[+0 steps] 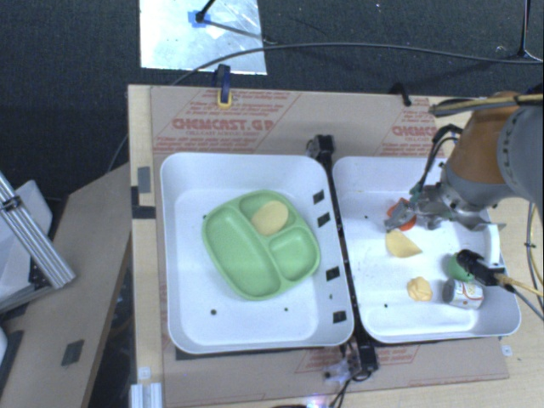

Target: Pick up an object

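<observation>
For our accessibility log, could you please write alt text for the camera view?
The gripper reaches into the right bin by a red item, near a yellow wedge. The left bin holds a green divided plate.

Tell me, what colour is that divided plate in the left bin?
Light green: the divided plate shows plainly in the camera view, with a pale yellow item in one compartment.

In the right bin, you have bare floor along the left wall and the near left corner. The arm crowds the far right part, with the gripper low over a red object. A yellow wedge lies just beside it. A yellow lump, a small can and a green object cluster near the right front. In the left bin, the green tray leaves only the margins free.
</observation>
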Controlling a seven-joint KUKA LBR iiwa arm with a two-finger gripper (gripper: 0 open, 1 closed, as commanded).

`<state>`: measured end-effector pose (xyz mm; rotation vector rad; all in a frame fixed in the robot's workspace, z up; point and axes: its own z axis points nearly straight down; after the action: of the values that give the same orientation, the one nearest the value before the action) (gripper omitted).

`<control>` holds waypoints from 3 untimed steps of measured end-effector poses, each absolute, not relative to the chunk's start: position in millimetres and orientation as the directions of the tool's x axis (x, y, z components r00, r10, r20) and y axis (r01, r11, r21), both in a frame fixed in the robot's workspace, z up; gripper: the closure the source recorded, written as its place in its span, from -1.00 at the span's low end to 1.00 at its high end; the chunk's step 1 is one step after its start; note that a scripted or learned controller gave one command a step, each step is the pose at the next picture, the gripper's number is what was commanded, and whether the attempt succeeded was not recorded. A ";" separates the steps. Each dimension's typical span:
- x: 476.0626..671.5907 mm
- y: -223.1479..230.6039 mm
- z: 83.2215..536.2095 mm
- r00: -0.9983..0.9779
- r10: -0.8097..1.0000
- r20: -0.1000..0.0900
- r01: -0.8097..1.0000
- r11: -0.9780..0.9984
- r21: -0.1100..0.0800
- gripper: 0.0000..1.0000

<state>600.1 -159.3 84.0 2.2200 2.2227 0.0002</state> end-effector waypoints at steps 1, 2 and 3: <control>601.2 -159.6 96.0 -0.001 1.000 -0.001 1.000 0.001 0.004 1.00; 597.8 -156.8 141.5 -0.004 1.000 -0.001 1.000 0.004 0.005 1.00; 603.7 -152.3 204.9 -0.005 1.000 -0.002 1.000 0.005 0.009 1.00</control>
<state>603.7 -152.3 204.9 2.2107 2.2219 0.0075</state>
